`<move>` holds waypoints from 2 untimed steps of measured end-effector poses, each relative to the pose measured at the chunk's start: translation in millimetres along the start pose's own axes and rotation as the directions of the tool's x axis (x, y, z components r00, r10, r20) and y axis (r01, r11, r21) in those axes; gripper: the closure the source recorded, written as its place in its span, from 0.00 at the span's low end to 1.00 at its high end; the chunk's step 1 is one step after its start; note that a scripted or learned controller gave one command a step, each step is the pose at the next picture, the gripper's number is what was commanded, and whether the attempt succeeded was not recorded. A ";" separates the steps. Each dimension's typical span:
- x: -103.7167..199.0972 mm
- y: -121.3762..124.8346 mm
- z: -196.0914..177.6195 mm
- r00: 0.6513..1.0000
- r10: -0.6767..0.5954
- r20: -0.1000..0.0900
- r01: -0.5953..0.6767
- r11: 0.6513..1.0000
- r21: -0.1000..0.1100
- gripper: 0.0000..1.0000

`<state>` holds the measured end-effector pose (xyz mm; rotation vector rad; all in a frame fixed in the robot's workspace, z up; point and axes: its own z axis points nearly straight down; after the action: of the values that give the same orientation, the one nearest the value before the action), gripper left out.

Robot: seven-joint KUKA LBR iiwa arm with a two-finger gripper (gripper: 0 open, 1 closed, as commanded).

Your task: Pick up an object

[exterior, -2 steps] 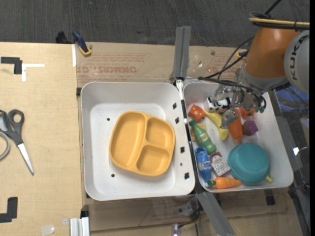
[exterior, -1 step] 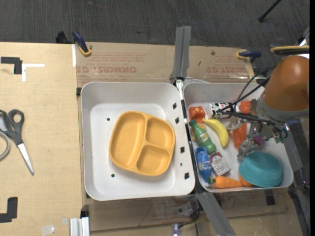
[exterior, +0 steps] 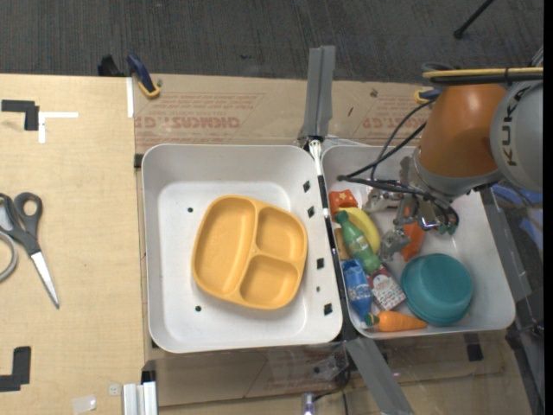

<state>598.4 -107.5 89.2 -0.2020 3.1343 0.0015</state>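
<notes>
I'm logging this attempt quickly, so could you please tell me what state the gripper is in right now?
Gripper: low in the right bin among the toys; open or shut cannot be told.

Floor [exterior: 216, 15] along the far side: dark grey, finely ribbed carpet or matting, evenly lit. A thin dark rod [exterior: 488, 5] crosses it diagonally at upper right. Bench surface [exterior: 69, 232] on the left: pale wood-grain board, clean, carrying black corner markers [exterior: 22, 112] and a strip of white tape [exterior: 60, 116]. Scissors [exterior: 33, 240] with grey handles lie on it, near the left edge. Brown printed cardboard [exterior: 225, 115] lies flat beyond the bins. A blue-and-yellow clamp [exterior: 143, 76] grips the board's far edge.
</notes>
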 end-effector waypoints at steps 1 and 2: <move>29.2 -59.6 -0.9 0.995 -0.103 0.002 0.103 0.995 0.000 0.00; -11.0 -28.4 0.1 1.000 0.014 0.000 -0.014 1.000 -0.001 0.00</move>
<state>613.0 -134.2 89.1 -0.1800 3.1355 0.0029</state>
